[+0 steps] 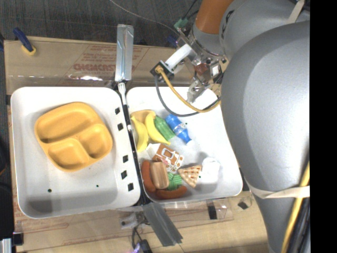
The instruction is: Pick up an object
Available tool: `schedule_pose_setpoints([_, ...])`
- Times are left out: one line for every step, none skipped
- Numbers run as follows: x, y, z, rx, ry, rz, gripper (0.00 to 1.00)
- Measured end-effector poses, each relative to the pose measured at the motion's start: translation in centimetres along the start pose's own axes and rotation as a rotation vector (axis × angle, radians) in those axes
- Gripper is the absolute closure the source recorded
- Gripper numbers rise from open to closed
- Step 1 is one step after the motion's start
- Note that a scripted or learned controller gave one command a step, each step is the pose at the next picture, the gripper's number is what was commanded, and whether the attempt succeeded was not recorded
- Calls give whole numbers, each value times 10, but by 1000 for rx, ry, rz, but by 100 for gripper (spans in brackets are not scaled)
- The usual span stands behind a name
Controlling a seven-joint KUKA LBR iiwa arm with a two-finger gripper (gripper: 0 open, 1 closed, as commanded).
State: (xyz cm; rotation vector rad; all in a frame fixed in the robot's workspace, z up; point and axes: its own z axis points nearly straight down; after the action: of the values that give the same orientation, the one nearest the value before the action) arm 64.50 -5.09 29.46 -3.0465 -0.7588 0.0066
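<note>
Claw (197, 91) hangs over the right bin's (224, 141) far edge, at about one o'clock from the toy pile; open or closed, I cannot tell. Nothing visibly held. At seven o'clock from it: blue bottle (178, 129), green piece (163, 129), yellow banana (142, 130). Further down, a printed carton (168, 157), waffle wedge (190, 175), sausage (158, 186). Out at nine o'clock, the left bin (31, 194) carries a yellow divided tray (72, 135).

The grey arm (268, 104) hides the right bin's (221, 136) far-right rim.
</note>
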Motion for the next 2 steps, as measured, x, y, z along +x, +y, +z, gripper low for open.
schedule_pose_setpoints([-9, 15, 109, 3, -10, 280, 0])
schedule_pose_setpoints([-14, -21, 22, -2, 7, 225, 0])
